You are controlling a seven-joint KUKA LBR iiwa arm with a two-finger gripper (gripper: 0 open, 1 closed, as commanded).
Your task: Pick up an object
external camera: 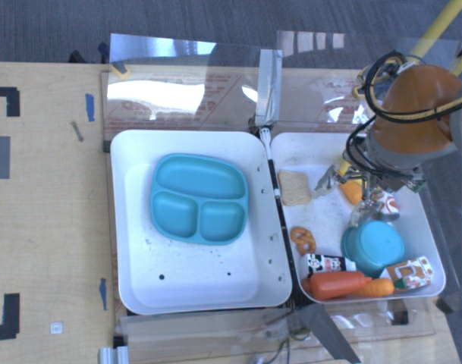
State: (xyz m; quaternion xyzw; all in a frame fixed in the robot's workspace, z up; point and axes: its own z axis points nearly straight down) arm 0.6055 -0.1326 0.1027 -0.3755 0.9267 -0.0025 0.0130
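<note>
Gripper (365, 196) hangs low in the right bin (432, 237), grip state impossible to tell; blue bowl (373, 246) sits just below it, orange piece (352, 191) touching its left side

Bright, even overhead light fills the frame, with strong white glare on the clear plastic sheet (170, 89) along the upper centre. Shadows stay soft and short under the blue divided plate (199, 199). Fine detail looks slightly soft and grainy throughout.

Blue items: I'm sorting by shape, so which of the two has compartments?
The blue tray in the left bin has three compartments; the blue cup in the right bin is a plain round one.
</note>
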